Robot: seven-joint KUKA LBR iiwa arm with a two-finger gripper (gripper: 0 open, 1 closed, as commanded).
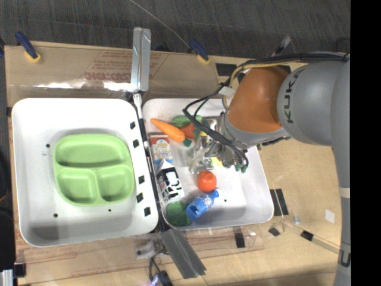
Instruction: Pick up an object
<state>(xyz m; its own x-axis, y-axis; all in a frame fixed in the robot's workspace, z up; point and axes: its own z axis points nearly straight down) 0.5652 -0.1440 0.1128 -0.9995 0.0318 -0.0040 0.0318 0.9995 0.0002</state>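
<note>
Metal hand (205, 159) above round orange ball (206, 182); grip state unclear; tapered plastic carrot (168, 129) nearby.

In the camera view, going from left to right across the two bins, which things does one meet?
Green plastic divided tray → dark green soft lump → blue plastic bottle → grey arm's gripper, above a small orange ball.

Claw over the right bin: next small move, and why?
Probably a short descent. The claw sits low in the right bin, just above the orange ball, with the carrot behind it and the blue toy in front. Nothing shows between its fingers, so no grasp yet. I can't tell how wide it stands; check before closing.
</note>
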